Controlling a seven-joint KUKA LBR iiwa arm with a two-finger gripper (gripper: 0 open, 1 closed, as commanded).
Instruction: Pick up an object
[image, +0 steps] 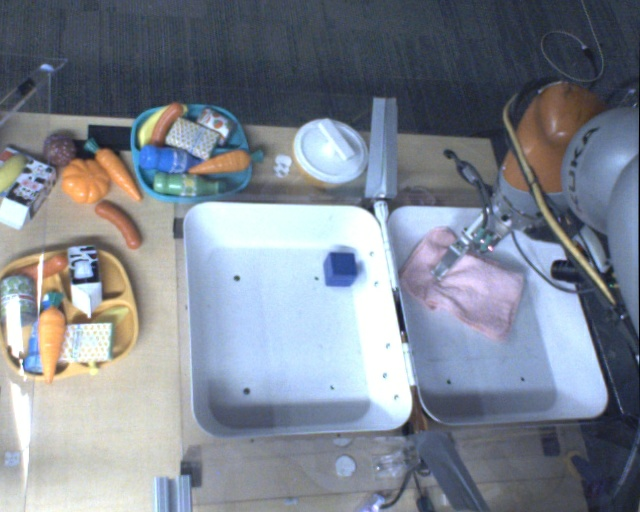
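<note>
Fingers of the gripper (462, 250) sit low on the pink cloth (468, 285) in the right bin (575, 400), though whether they are apart or pinched on fabric, I cannot tell. With only 1 thin fold near the tips, a lift could slip free or drag the cloth along. The blue cube (341, 268) lies well apart in the left bin (290, 400).

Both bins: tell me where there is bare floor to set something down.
Left bin: bare floor all round the blue cube, widest left of it and in front. Right bin: the front half, below the pink cloth, is bare. Crowded: the back, where the gripper is at the cloth.
</note>
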